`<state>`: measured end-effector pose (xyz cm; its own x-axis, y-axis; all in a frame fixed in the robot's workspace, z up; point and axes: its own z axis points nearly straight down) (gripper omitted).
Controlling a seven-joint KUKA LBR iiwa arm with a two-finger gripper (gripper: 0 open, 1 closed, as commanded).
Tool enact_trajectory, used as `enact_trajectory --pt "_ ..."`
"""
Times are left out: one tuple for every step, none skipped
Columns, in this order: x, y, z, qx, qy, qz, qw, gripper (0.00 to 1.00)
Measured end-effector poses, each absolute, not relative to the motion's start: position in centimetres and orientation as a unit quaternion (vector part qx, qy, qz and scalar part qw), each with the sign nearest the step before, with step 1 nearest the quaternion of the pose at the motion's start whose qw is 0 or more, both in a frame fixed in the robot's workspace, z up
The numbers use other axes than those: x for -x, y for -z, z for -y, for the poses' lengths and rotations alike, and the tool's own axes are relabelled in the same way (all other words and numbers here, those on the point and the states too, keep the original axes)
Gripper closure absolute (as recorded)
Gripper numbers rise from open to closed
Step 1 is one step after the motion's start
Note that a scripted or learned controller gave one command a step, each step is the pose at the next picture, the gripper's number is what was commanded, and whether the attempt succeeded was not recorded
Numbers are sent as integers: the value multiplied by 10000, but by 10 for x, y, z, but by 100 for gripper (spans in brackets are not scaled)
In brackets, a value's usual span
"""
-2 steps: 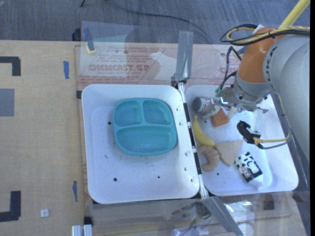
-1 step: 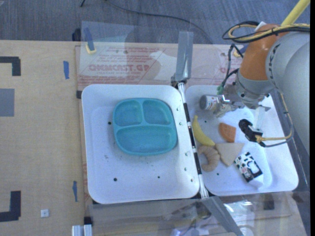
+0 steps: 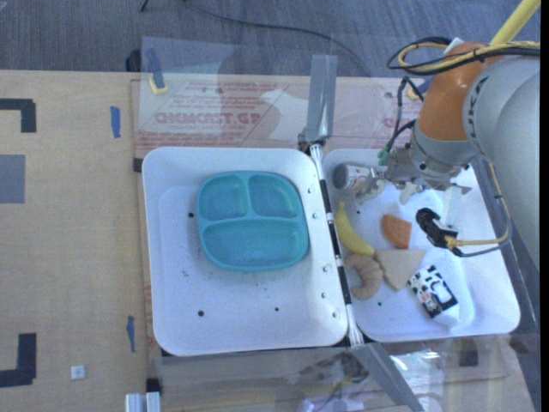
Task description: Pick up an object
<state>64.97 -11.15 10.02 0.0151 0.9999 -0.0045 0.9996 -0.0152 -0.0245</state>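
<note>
My gripper (image 3: 371, 184) hangs over the far left part of the right bin (image 3: 497, 312), below the orange wrist band. Just under it lies a yellow banana (image 3: 352, 233) along the bin's left wall. An orange piece (image 3: 396, 229) sits to the right of the banana, a short way in front of the gripper. A tan wedge (image 3: 401, 266) and a beige knobbly item (image 3: 367, 275) lie nearer the front. A black-and-white packet (image 3: 436, 291) rests at the front right. Nothing shows held in the gripper.
The left bin (image 3: 171, 316) holds a teal divided plate (image 3: 252, 221). A small grey cylinder (image 3: 340, 176) lies at the right bin's far left corner beside the gripper. A black cable (image 3: 446, 234) with a yellow lead hangs from the wrist over the right bin.
</note>
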Motion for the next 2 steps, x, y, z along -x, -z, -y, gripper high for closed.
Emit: enact_trajectory --pt "-597 -90 131 6208 34 7839 -49 0" --pt "-600 -103 135 6221 37 7829 -106 100"
